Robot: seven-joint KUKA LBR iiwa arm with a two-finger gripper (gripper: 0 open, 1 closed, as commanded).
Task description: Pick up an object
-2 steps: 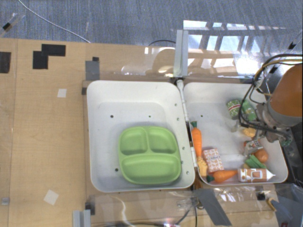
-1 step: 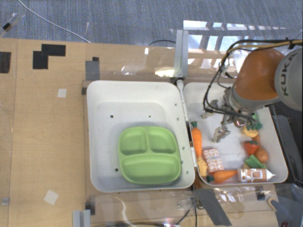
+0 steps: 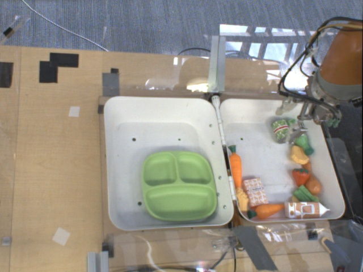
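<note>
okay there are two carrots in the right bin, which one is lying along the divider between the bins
The upper carrot, lying lengthwise against the divider, with its green top pointing away from the camera. The other carrot lies crosswise near the bin's front edge.

plate (image 3: 179,186) in left bin (image 3: 122,129); toy foods (image 3: 258,194) in right bin (image 3: 255,143).
</note>
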